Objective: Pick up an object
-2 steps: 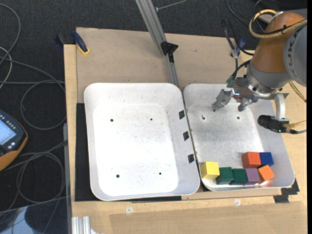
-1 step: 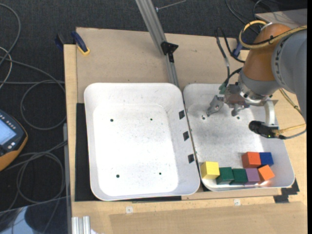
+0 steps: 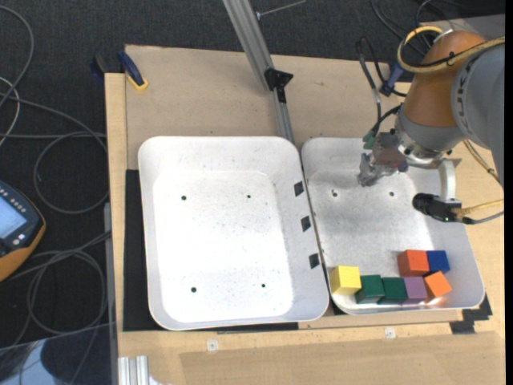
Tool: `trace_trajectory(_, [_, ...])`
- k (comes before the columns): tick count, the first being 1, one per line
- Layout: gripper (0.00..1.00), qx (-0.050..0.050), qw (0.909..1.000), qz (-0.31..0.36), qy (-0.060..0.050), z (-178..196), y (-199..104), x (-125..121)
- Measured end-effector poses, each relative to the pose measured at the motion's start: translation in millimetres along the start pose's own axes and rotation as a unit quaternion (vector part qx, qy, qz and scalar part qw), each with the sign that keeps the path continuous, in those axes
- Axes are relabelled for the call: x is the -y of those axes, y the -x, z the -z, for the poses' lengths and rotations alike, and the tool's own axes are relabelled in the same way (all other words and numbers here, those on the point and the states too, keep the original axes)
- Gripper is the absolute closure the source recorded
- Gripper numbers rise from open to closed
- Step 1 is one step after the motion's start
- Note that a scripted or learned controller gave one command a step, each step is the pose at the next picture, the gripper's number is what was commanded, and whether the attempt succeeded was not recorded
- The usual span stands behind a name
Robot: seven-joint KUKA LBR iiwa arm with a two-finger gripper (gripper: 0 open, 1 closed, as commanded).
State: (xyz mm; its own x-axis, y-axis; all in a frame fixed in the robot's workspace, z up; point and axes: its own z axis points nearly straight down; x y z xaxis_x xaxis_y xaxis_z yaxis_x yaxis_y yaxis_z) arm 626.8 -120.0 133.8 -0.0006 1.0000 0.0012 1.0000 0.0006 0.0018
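Several coloured blocks lie in the near corner of the right bin (image 3: 361, 223): a yellow block (image 3: 346, 278), two green blocks (image 3: 381, 288), a purple block (image 3: 415, 288), a red-orange block (image 3: 414, 261), a blue block (image 3: 438, 260) and an orange block (image 3: 438, 283). My gripper (image 3: 369, 172) hangs over the far part of the right bin, well away from the blocks. Nothing shows between its fingers.
The left bin (image 3: 216, 231) lies beside the right one, joined by black clips (image 3: 305, 223). A slanted metal rod (image 3: 255, 46) rises from the bench at the back. A black cable plug (image 3: 433, 206) hangs by the arm over the right bin's right side.
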Motion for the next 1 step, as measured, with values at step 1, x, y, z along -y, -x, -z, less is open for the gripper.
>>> trace_trajectory(1, [1.00, 0.001, 1.0000, 0.000, 0.004, 65.1, -0.1, -5.3])
